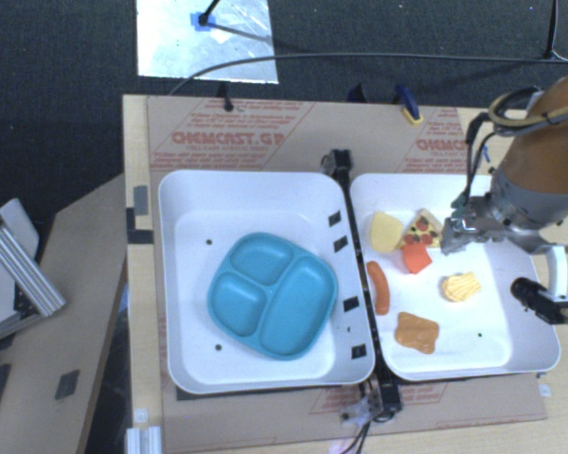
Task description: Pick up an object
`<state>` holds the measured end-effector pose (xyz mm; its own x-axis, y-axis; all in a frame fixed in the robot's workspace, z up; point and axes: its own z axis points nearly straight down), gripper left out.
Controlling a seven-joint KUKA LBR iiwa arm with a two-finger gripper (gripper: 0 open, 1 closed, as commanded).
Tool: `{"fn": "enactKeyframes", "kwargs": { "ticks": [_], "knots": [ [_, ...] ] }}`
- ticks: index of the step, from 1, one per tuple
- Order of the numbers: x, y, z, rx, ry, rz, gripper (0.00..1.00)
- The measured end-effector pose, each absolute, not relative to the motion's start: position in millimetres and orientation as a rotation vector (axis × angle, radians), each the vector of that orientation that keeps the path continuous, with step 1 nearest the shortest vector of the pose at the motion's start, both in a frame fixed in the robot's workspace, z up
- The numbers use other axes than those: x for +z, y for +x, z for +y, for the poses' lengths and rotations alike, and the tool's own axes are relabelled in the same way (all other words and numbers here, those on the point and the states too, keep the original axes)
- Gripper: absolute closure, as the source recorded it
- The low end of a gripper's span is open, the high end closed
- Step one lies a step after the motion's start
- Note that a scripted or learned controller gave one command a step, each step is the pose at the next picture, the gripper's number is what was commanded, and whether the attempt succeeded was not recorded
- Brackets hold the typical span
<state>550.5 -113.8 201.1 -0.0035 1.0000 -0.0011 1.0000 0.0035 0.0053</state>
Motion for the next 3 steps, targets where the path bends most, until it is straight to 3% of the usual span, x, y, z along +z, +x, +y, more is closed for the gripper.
{"fn": "enactKeyframes", "kwargs": {
  "ticks": [1, 3],
  "knots": [
    [264.5, 554.8, -109.6, 0.007, 2.211, 2.223, 1.0],
    [250.2, 569.0, -8.4, 0.003, 2.21, 2.233, 1.0]
  ]
}}
